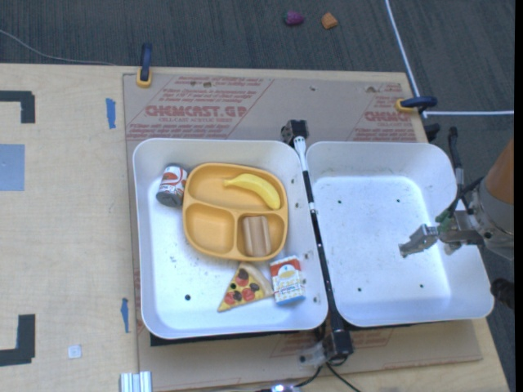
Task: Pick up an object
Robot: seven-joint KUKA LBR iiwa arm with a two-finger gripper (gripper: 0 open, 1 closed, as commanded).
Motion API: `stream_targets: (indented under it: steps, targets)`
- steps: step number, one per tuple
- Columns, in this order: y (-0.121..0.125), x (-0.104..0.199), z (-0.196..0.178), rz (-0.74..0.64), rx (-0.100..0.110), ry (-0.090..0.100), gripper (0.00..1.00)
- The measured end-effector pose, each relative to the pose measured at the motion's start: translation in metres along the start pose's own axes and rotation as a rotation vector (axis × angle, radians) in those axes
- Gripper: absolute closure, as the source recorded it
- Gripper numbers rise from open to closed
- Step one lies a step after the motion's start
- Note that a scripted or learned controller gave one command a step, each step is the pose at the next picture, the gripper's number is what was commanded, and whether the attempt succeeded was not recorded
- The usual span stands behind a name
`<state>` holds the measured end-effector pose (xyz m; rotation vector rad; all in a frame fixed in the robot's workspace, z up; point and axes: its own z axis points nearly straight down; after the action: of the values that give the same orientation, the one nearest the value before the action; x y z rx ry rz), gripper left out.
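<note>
In the left bin (155, 300) lies a yellow divided plate (204, 227) with a banana (255, 189) in its top section and a brown sausage (257, 235) in its lower right section. A small can (171, 185) lies on its side at the plate's left. A pizza slice (242, 288) and a small red-and-white carton (287, 279) rest below the plate. My gripper (430, 244) hovers over the right side of the right bin (368, 300), far from all of these. It is open, with nothing between its fingers.
Both bins sit on a brown cardboard sheet (204, 104) held by clamps (145, 64) at the back. A black bracket (294, 129) stands between the bins at the rear. A white cable (400, 39) runs across the floor behind.
</note>
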<state>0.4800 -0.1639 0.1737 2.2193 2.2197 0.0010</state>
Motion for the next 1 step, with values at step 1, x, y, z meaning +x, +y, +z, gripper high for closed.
stream_targets:
  steps: [1]
  targets:
    - [-0.0007, 0.0228, 0.0790, 0.000, 0.001, 0.000, 0.00]
